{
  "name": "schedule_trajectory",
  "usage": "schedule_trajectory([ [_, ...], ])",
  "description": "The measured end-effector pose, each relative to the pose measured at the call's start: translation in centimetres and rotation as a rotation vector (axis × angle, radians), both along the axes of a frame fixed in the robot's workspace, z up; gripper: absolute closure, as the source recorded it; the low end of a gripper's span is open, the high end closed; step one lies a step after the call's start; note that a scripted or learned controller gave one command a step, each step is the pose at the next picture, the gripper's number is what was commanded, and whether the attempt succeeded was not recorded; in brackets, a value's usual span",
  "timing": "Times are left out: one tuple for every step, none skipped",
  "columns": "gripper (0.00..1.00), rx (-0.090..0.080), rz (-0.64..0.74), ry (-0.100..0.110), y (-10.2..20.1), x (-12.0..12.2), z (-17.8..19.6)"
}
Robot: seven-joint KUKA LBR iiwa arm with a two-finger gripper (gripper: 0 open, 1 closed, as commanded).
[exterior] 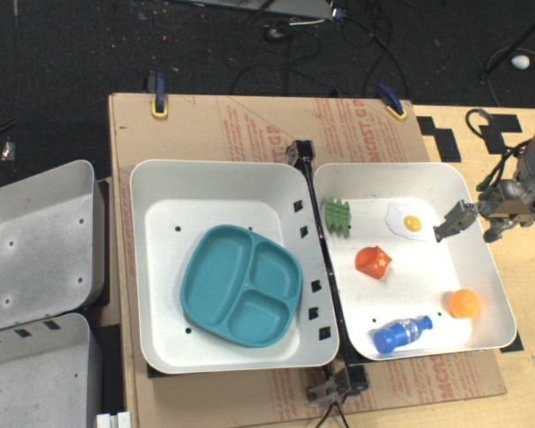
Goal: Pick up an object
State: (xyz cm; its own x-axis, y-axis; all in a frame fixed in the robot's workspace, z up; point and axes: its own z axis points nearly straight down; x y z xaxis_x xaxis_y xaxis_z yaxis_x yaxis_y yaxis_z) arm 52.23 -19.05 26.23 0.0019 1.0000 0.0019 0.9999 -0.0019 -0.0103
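Note:
The right bin (446, 178) holds several small items: a green ridged toy (337, 215), a fried-egg toy (405, 222), a red block (373, 261), an orange ball (464, 303) and a blue bottle (399, 333) lying on its side. My gripper (473, 225) hovers over the right rim of this bin, just right of the egg toy. Its two dark fingers are spread apart and open, with nothing between them. One fingertip (451, 223) points toward the egg.
The left bin (160, 203) holds a teal divided plate (241, 285). A black divider (316, 248) runs between the bins. Both stand on a cardboard sheet (250, 123) held by clamps. White metal trays (36, 239) lie at the far left.

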Motion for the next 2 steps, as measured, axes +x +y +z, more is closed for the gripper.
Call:
schedule_trajectory([
  [0.00,-0.003,0.003,-0.010,0.0,0.2,0.5],
  [0.00,0.000,0.001,-0.004,0.6,0.0,-5.8],
])
